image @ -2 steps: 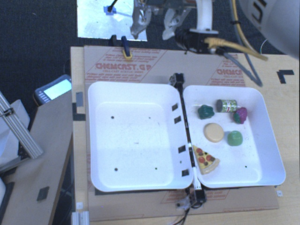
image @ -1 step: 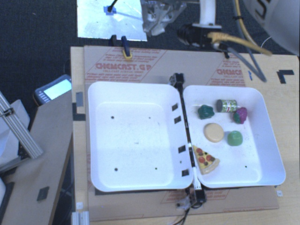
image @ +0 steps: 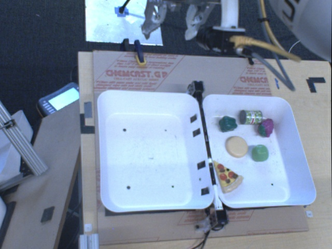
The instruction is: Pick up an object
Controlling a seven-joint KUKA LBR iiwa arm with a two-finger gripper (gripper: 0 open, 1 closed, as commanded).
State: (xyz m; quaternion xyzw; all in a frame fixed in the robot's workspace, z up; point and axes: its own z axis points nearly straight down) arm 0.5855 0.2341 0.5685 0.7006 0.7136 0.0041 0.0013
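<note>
I am watching the end effector (image: 174,22) hanging at the far edge of the table (image: 171,69), its two fingers spread and pinching nothing. All candidates are sitting in the right white bin (image: 298,139): dark green lump (image: 227,123), small tin can lying on its side (image: 251,117), purple cluster (image: 266,127), tan disc (image: 237,147), green ball (image: 260,153), pizza-slice toy (image: 227,177). I am flagging risks: the flat disc and pizza slice may slip under the fingers (little height to pinch), and the can, purple cluster and lump are crowding each other, inviting a nudge instead of a grasp.
</note>
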